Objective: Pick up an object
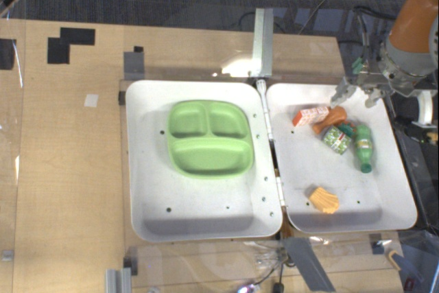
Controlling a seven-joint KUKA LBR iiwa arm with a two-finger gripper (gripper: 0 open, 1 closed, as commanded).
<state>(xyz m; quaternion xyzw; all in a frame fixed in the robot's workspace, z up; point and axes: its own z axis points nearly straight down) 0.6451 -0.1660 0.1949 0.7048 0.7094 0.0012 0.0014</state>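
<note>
The right bin holds a red and white carton, an orange item, a green and white can, a green bottle and a yellow-orange piece near its front. My gripper hovers over the bin's back right part, just behind the cluster. Its fingers are spread open with nothing between them.
A green divided plate lies in the left bin. A metal post stands behind the divider between the bins. Cables run behind the arm at the upper right.
</note>
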